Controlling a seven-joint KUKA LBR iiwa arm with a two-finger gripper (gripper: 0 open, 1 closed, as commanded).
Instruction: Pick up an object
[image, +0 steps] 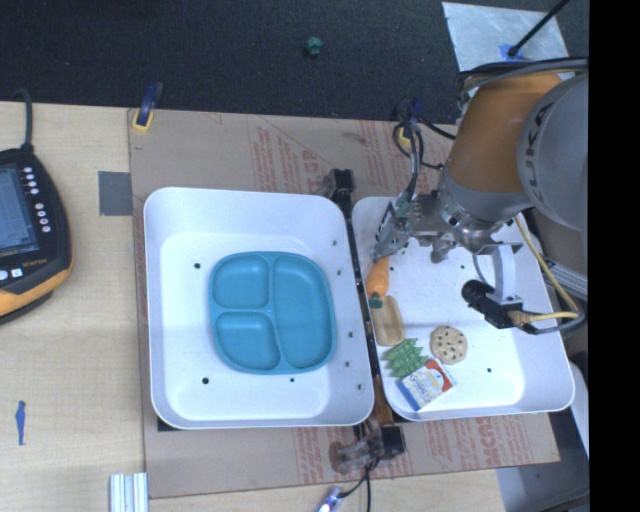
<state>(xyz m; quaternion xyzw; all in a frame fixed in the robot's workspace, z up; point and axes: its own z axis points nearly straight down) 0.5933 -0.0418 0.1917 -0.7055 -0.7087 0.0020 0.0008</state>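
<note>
The right bin (530, 385) holds several small items along its left side: an orange carrot (378, 277), a tan bread piece (388, 320), a green leafy item (404, 355), a round cookie (448, 345) and a red-and-white packet (426, 384). My gripper (392, 235) hangs over the bin's upper left corner, just above the carrot's top end. Nothing shows between its fingers.
The left bin (175, 390) carries a blue divided plate (271, 311). A black-and-orange pendant (25, 230) lies at the bench's left edge. The arm's orange band and grey body (510, 140) cover the right bin's upper right. Cables trail across that bin's right half.
</note>
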